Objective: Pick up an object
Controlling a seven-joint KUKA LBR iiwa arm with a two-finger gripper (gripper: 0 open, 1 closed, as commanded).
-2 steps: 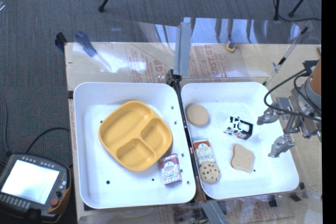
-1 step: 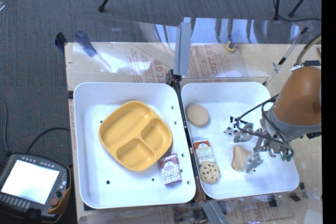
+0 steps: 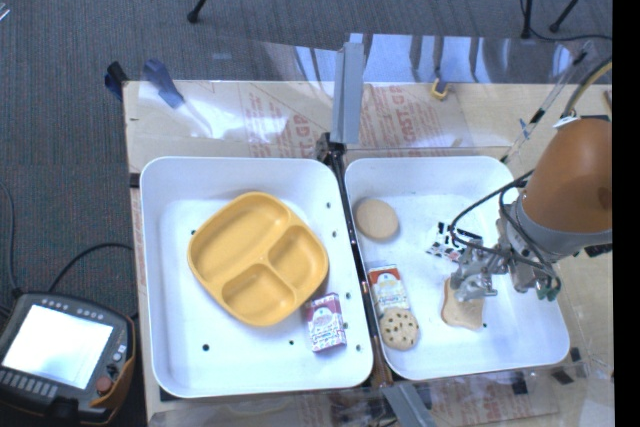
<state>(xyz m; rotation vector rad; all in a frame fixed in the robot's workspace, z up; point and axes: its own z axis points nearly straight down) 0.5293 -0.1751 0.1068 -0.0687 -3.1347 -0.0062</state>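
My gripper point(image 3: 473, 285) hangs low over the right bin point(image 3: 520, 340), right above the upper end of a tan bread-like slice point(image 3: 462, 311). I cannot tell whether it touches the slice. To the slice's left lie a chocolate-chip cookie point(image 3: 398, 327) and a red-and-white carton point(image 3: 387, 288). A round tan biscuit point(image 3: 377, 218) rests farther back in the same bin. The grey arm with its orange band point(image 3: 575, 180) enters from the right.
The left bin point(image 3: 165, 335) holds a yellow divided plate point(image 3: 258, 257) and a small red carton point(image 3: 325, 322) by its front right corner. A ridge point(image 3: 352, 245) separates the two bins. A tablet-like pendant point(image 3: 65, 350) sits at the lower left, off the bench.
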